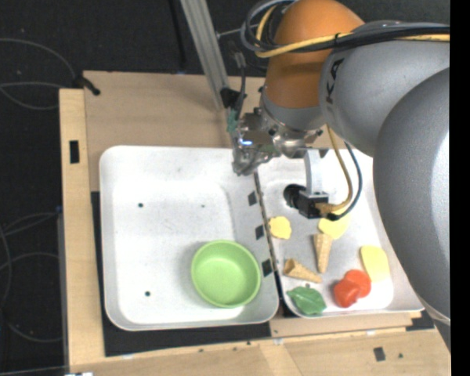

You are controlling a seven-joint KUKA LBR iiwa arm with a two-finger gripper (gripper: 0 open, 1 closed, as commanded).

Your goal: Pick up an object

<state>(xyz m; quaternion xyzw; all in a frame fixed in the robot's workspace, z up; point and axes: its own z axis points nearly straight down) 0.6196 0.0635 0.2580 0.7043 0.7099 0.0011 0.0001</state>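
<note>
Objects: one green bowl (225, 273), two cones (323, 250), one tomato (351, 287).

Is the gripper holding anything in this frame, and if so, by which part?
Nothing shows in the gripper; it sits above the divider between the bins, away from the toys.

Two shallow white bins: left bin (125, 210) and right bin (384, 296). One green bowl (225, 273) in the left bin. In the right bin: two tan cones (323, 249) (301, 271), three yellow pieces (280, 228) (334, 227) (374, 262), one red piece (351, 287), one green piece (307, 299).
</note>
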